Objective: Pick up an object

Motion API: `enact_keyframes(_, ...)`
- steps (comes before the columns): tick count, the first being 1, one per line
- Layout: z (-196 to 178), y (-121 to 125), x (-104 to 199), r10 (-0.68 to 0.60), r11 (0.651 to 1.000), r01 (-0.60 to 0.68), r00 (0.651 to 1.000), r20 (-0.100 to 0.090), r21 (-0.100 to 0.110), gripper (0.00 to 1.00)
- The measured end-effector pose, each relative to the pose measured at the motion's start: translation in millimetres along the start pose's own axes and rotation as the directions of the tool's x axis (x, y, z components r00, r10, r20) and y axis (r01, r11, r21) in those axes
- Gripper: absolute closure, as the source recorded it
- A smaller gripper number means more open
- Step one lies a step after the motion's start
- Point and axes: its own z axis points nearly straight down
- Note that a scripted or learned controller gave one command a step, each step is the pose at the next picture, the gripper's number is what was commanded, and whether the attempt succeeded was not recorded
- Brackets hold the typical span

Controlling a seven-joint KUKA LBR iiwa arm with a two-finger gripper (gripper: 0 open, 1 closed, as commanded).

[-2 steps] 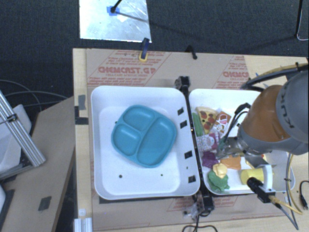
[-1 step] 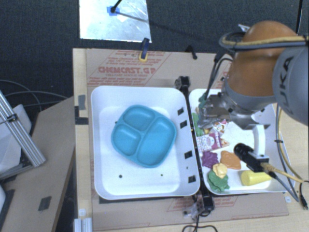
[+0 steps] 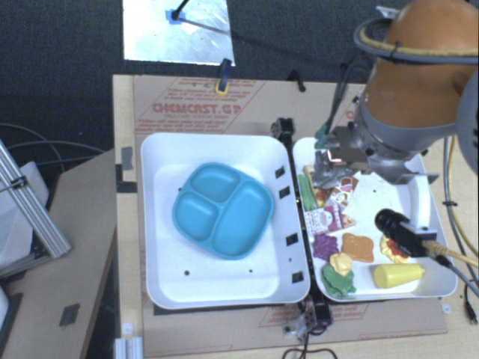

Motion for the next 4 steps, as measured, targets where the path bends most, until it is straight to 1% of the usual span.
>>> enact_keyframes(1,-59.5,-0.8,31.9,0.0,1.0,0.0,1.0,0.0,0.002,1.0)
enact_keyframes(2,-14.2,-1.8,73.8,0.0,1.0,0.0,1.0,0.002,0.012,1.0)
enact_keyframes(4,-38.6,0.3,71.5,-0.011,1.0,0.011,1.0,0.002,0.005,1.0)
